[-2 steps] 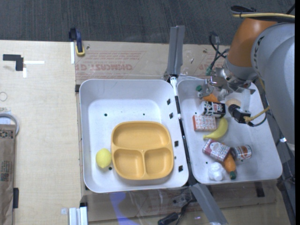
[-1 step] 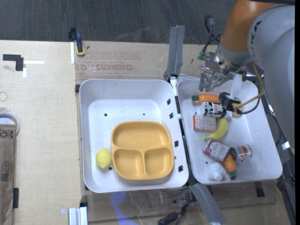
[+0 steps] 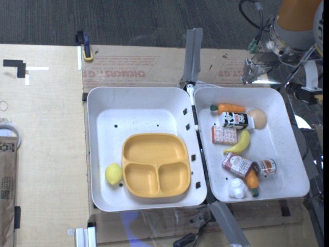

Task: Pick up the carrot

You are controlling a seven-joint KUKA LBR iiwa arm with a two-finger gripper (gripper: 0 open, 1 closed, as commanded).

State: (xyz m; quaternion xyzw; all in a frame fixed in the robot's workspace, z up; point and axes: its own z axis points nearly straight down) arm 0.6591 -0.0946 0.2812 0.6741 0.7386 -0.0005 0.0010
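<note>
We look down on two shallow white plastic bins set side by side on the bench. The grey arm with its orange band (image 3: pixel 303 6) sits at the upper right, above the far corner of the right bin (image 3: pixel 288 112), and the two-finger gripper (image 3: pixel 257 71) hangs just beyond that bin's far rim, over the cardboard sheet (image 3: pixel 133 66). We cannot tell how it stands, because cables and metal parts crowd it. We see nothing held in it.

The long orange carrot with a green tip (image 3: pixel 231 108) lies on its side near the far wall of the right bin, its green end pointing toward the divider. Just beside it on the near side stands a small black-and-white carton (image 3: pixel 235 120), with a pale beige round ball (image 3: pixel 257 119) to the right. Below them we see a red-patterned flat packet (image 3: pixel 223 135), a yellow banana (image 3: pixel 238 143), a red and white carton (image 3: pixel 236 164), a small tin can (image 3: pixel 265 167), a second, shorter orange carrot (image 3: pixel 252 181) and a white lumpy object (image 3: pixel 236 189).

In the left bin (image 3: pixel 97 138) rests a yellow three-compartment plastic tray (image 3: pixel 155 164), with a yellow lemon (image 3: pixel 113 173) touching its left edge.
</note>
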